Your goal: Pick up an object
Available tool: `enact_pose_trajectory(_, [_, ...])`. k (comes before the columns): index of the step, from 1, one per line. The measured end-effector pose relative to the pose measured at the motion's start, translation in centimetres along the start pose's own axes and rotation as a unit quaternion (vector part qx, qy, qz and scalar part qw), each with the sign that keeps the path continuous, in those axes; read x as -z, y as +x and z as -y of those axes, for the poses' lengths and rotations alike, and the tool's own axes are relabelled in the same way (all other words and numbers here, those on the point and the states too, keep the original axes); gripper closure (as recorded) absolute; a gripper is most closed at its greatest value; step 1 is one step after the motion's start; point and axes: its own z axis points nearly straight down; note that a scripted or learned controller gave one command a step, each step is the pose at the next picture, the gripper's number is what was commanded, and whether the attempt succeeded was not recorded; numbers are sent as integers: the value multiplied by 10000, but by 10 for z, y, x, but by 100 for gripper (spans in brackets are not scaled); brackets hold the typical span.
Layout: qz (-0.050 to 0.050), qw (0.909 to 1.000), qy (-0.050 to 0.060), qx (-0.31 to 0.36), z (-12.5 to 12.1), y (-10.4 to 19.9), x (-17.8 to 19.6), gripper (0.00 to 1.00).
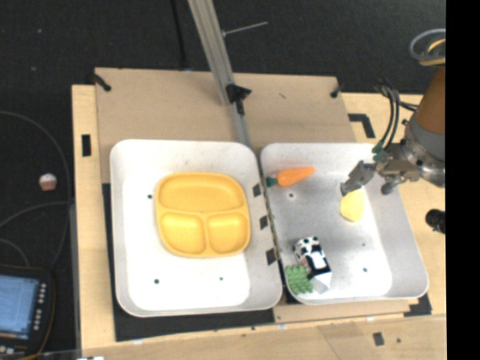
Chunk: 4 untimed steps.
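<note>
Two bins, and the gripper (pixel 358 184) hangs over the right bin (pixel 397 261) with fingers spread, nothing between them, just above the pale yellow object (pixel 352 207) at centre right. Best drop straight down and straddle it squarely. Sharing that bin: a carrot (pixel 294 176) and a black-and-white toy (pixel 313 258). The left bin (pixel 135 261) holds a yellow divided tray (pixel 202 214).
</note>
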Motion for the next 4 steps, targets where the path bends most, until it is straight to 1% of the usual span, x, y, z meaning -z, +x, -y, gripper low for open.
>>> enact_pose_trajectory(1, [-3, 10000, -1, -3, 0, 0, 0, 0])
enact_pose_trajectory(2, [6, 10000, 33, -20, -3, -4, -62, 0])
enact_pose_trajectory(3, [3, 10000, 34, -21, -1, -3, -125, 0])
enact_pose_trajectory(4, [7, 10000, 22, -27, -1, -4, -159, 0])
